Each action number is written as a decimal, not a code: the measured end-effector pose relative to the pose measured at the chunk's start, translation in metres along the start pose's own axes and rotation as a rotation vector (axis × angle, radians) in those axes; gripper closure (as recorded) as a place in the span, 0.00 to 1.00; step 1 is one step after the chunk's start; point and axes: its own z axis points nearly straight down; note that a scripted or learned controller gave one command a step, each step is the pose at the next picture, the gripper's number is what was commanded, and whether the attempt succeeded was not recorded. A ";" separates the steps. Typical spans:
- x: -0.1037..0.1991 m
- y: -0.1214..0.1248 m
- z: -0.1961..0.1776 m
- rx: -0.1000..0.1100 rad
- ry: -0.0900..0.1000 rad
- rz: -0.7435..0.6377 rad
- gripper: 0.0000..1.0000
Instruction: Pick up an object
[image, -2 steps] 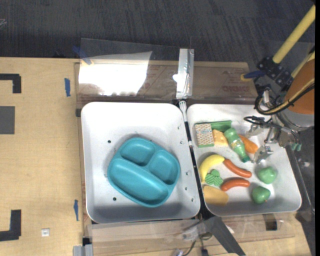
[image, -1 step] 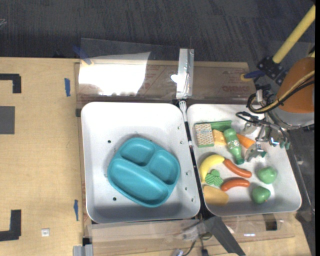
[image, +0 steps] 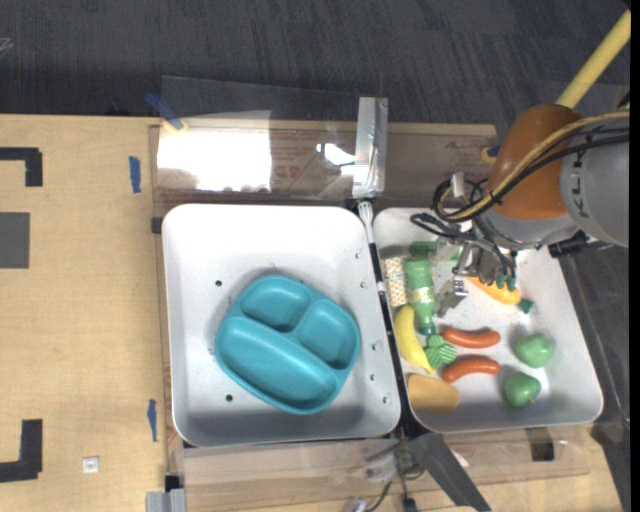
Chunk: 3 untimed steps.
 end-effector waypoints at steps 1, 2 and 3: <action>0.095 -0.096 -0.002 0.004 0.001 0.134 0.00; 0.052 -0.065 -0.001 0.000 -0.002 0.189 0.00; 0.027 -0.015 -0.001 -0.001 -0.003 0.004 0.00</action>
